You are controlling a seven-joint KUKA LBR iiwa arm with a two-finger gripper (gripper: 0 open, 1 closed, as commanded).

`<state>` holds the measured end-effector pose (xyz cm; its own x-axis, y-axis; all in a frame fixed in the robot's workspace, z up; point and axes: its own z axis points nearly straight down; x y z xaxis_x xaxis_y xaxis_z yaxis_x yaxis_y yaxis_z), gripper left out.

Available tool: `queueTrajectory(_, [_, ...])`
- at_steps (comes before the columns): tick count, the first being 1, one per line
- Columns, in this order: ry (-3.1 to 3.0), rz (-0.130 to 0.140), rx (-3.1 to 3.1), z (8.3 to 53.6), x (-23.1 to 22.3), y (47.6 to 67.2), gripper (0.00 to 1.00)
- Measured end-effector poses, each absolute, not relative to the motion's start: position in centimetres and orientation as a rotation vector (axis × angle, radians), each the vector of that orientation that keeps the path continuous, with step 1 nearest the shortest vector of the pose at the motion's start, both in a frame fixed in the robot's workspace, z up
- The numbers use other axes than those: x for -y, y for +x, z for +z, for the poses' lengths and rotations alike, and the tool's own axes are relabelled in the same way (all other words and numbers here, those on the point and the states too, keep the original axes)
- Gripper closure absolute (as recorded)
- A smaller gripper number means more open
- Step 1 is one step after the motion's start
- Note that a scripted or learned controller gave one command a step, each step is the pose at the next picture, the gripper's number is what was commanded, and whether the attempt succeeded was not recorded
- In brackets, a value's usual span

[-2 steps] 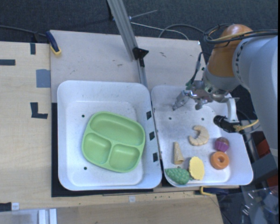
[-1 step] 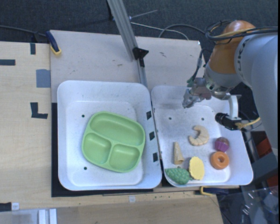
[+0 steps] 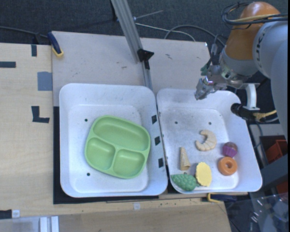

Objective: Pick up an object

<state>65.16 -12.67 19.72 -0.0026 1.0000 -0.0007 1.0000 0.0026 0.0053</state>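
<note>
Cone lying upright in frame (narrow tip up), tool at bin's far edge, grip unclear

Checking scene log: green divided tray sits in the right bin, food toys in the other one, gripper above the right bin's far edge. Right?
Not quite. The camera view shows the green divided tray in the left bin; the food toys, such as the croissant, lie in the right bin. The gripper is above the right bin's far edge, as stated.
</note>
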Motion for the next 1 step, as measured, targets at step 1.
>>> queueTrajectory(1, [2.216, 0.004, -2.221, 24.24, 12.61, 65.27, 1.0])
